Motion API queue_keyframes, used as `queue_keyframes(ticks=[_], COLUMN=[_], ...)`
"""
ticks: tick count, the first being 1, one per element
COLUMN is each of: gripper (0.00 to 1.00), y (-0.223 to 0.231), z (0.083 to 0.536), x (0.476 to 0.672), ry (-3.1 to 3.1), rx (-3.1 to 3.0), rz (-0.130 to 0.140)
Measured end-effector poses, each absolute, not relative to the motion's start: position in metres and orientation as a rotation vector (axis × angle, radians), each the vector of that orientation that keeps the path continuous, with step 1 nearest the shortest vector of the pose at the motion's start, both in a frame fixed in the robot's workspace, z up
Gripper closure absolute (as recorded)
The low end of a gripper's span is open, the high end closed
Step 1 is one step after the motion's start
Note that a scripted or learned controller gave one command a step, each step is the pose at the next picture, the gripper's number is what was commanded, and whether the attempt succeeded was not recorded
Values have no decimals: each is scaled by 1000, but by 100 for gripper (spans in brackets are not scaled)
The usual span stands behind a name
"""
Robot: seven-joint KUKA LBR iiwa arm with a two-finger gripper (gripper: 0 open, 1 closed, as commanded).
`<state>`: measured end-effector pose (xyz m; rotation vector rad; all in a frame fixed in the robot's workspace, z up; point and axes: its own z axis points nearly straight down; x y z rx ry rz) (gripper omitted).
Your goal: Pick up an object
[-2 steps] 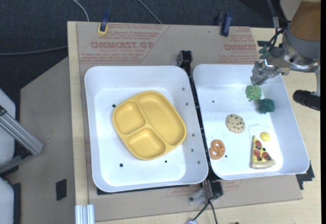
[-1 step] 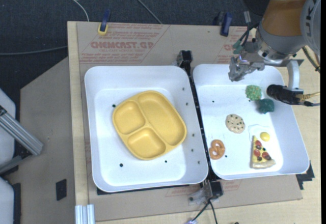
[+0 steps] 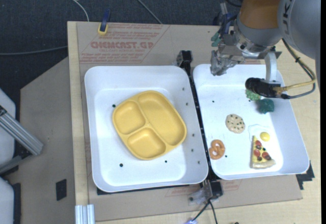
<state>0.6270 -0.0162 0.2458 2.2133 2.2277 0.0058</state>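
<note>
So far nothing is picked up — my gripper (image 3: 222, 65) hangs over the far left corner of the right bin (image 3: 290, 167), its grip hidden from this angle. Below lie the cookie (image 3: 235, 123), pretzel (image 3: 217, 149), pizza slice (image 3: 262, 152) and green toy (image 3: 265, 106) — all untouched, so the whole grasp remains.
</note>
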Motion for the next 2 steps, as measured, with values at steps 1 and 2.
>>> queue_keyframes(ticks=[1, 2], gripper=[100, 100], y=[32, 85], z=[235, 221], x=[628, 641], ry=[2229, 2227], rx=[2218, 2216], rz=[-1, 3])
